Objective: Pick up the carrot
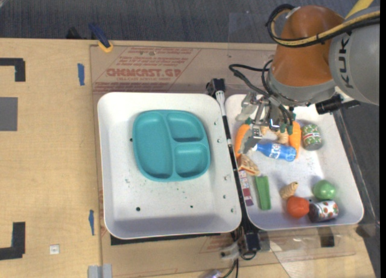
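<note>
The claw point(270, 125) hangs low over the far end of the right bin point(347, 168), beside a blue bottle point(277, 151); whether it is released or clenched cannot be told from this slant. A carrot point(295, 135) lies just right of it, another orange piece point(240, 137) to its left, with a green stick point(262, 190), tomato point(296, 207), green ball point(324, 189) and small cans point(311, 136) nearby, and a teal plate point(171, 145) in the left bin point(114, 168). The carrot looks like light, stiff, smooth plastic, likely to slip, so gripping across its thick middle seems best
</note>
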